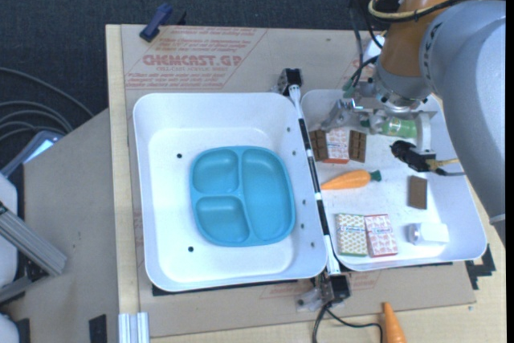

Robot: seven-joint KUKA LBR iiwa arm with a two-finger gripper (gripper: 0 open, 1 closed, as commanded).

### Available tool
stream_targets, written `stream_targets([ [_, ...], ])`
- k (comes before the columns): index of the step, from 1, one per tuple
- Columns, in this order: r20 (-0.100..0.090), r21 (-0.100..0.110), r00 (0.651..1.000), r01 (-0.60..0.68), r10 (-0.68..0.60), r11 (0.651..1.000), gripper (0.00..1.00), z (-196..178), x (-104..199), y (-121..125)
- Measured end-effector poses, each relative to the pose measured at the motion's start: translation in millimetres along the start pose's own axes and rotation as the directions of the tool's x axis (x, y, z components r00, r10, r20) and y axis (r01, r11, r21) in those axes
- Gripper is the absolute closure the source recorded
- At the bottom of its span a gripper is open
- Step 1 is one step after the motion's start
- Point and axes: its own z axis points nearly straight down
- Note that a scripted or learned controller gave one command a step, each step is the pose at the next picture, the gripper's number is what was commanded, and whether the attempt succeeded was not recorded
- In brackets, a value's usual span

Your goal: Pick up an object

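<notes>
— Entry one, your gripper: where is it, and in what state?
— My gripper [374, 115]: low over the far end of the right bin [450, 251]. Released or clenched, I cannot tell, because my own wrist covers it. Nothing seen held.
— Nearest stock?
— Green item [401, 127]: just beside the gripper, partly hidden. Brown-and-white packet [338, 145]: near, on the side towards the left bin [152, 173]. Then the carrot [350, 181], the brown block [417, 192], two patterned packets [365, 234] side by side, and a small white piece [430, 233] by the near corner.
— And the left bin?
— One blue divided plate [241, 194], well apart from me.
— Task status?
— Pick-up: not done, as I judge it. Every object lies in a bin. I am placed over the stock; grasp and lift are both left to do. Likeliest candidates are the green item or the brown-and-white packet.
</notes>
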Motion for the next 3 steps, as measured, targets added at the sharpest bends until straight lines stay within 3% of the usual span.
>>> stream_targets([
  [1,0.003,-0.023,1.000,0.004,-0.004,1.000,0.00,-1.8,8.2,-45.1],
  [2,-0.011,0.004,1.000,0.004,-0.004,1.000,0.00,-0.7,-12.0,-1.2],
  [3,0.000,-0.022,1.000,0.005,-0.005,1.000,0.00,-1.4,-12.4,-42.4],
])
